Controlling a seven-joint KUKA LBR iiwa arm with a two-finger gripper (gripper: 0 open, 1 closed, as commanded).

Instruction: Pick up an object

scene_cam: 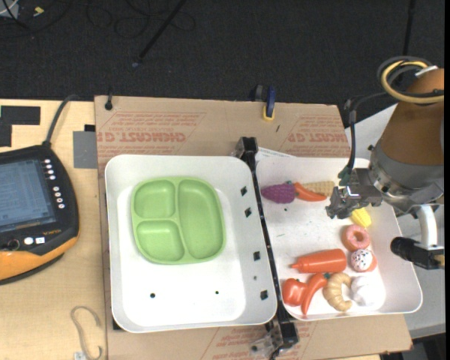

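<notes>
My gripper (pixel 343 201) hangs low over the upper right part of the right bin (pixel 409 291), just left of a small yellow piece (pixel 361 217). Toy foods lie in this bin. A purple grape bunch (pixel 279 193), an orange carrot (pixel 309 194) and a pale cone (pixel 322 187) lie left of the gripper. Below it are a pink donut (pixel 355 238), a red-and-white ball (pixel 361 259), a red-orange sausage (pixel 319 261), a red pepper (pixel 300 291) and a croissant (pixel 336 291). I see nothing held in the gripper.
The left bin (pixel 127 291) holds a green divided plate (pixel 178 220). A control pendant (pixel 22 208) lies on the bench at far left. A blue-and-yellow clamp (pixel 268 103) grips the cardboard's back edge. The arm's body (pixel 412 141) looms over the right bin's far side.
</notes>
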